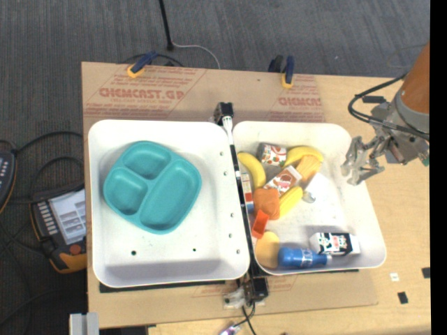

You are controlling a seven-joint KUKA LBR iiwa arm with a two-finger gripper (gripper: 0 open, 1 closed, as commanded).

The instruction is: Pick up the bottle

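Observation:
A blue bottle (299,257) lies on its side at the front of the right bin (363,215), between a round yellow piece (266,244) and a small black-and-white carton (334,243). My gripper (355,165) hangs over the right rim of that bin, toward the back, well away from the bottle. Its fingers look open with nothing between them.
The right bin also holds bananas (251,167), small printed cartons (274,153), and orange and yellow toy foods (267,202) crowded at its left and middle. A teal divided plate (152,185) lies in the left bin (112,257). Two clamps (286,70) hold the board's far edge.

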